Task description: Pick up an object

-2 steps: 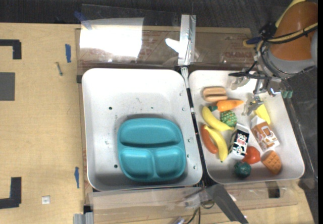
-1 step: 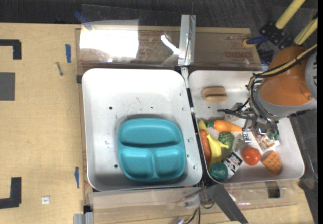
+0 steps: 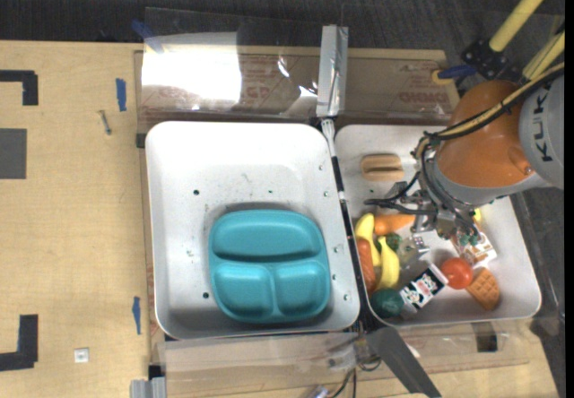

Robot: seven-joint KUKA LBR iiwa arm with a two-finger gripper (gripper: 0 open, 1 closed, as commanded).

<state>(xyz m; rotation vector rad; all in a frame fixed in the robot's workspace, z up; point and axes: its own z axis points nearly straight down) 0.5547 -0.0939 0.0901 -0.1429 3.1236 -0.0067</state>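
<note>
Here, fingers (image 3: 420, 228) just above banana (image 3: 387, 263).

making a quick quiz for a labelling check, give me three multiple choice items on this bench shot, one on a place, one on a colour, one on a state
1. Where does the divided tray lie?
A. in the left bin
B. in the right bin
C. on the wooden bench outside the bins

2. What colour is that tray?
A. red
B. teal
C. yellow

3. Where is the gripper?
A. over the left bin
B. parked outside both bins
C. down among the toy food in the right bin

Answers:
1. A: the tray rests on the floor of the left bin, toward its near edge.
2. B: its whole surface is teal, with three compartments.
3. C: the arm reaches in from the right, and its gripper sits above the bananas and other small items in the right bin, near the hot dog bun.
</note>
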